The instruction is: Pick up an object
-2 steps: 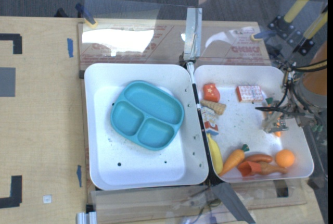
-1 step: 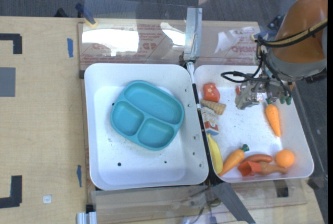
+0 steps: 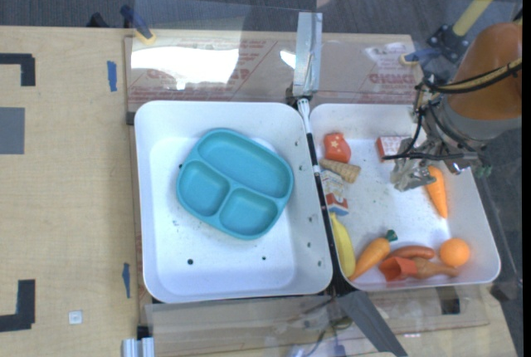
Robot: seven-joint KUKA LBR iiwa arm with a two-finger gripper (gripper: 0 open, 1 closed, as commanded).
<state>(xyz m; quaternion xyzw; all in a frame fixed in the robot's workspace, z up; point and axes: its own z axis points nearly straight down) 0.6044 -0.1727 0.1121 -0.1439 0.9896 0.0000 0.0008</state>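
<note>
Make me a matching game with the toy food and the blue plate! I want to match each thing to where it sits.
Things:
1. blue plate
2. banana
3. orange
4. strawberry

Places:
A. right bin, near right corner
B. left bin
C. right bin, far left part
D. right bin, along its left wall, near end

Pairs: 1-B, 2-D, 3-A, 4-C

Pale wooden bench [image 3: 66,181], two white bins side by side, left bin [image 3: 158,264], right bin [image 3: 481,239]
</note>
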